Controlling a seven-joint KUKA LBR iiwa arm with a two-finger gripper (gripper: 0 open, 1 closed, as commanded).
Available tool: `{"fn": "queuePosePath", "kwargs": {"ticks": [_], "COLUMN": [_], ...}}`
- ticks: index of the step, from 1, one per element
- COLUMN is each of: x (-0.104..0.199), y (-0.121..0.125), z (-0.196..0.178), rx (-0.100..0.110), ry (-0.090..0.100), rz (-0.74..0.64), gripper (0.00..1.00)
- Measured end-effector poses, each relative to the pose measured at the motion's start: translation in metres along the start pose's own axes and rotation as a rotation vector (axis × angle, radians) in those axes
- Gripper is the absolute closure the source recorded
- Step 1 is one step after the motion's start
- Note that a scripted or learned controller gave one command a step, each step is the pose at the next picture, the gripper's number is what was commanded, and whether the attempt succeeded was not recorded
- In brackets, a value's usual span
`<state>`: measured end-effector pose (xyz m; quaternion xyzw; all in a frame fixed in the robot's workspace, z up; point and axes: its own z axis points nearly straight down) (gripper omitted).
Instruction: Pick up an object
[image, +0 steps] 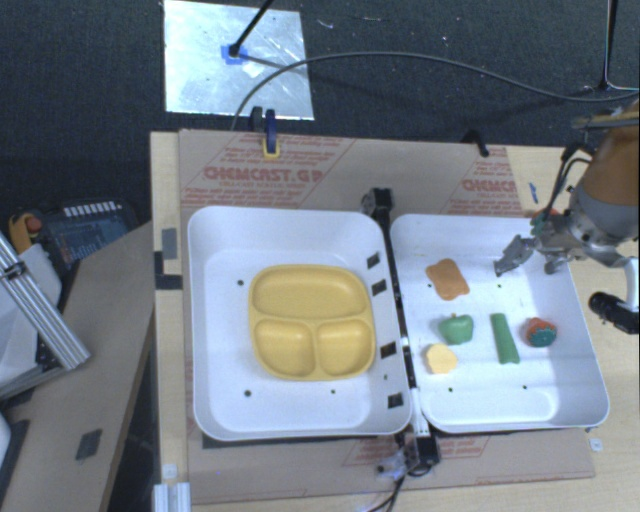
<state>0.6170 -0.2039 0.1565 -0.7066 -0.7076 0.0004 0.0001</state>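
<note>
The right white bin (560, 400) holds several small toy foods: an orange piece (447, 279), a green pepper-like piece (457, 328), a pale yellow piece (440, 359), a long green piece (504, 338) and a red-and-teal piece (541, 332). My gripper (531, 254) hangs over the upper right part of that bin, up and to the right of the orange piece, its two grey fingers spread with nothing between them. The arm with its orange band enters from the right edge.
The left white bin (215, 300) holds a yellow divided tray (310, 322). Black clips line the seam between the bins (385, 290). Cables cross the dark floor behind the bench. An aluminium frame and electronics stand at the far left.
</note>
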Motion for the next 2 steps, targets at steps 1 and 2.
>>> {"fn": "queuePosePath", "kwargs": {"ticks": [1, 2], "x": [0.008, 0.007], "y": [0.0, 0.002], "z": [0.045, 0.031], "rx": [0.0, -0.006], "ry": [0.001, -0.002], "rz": [-0.003, -0.004], "gripper": [0.0, 1.0]}}
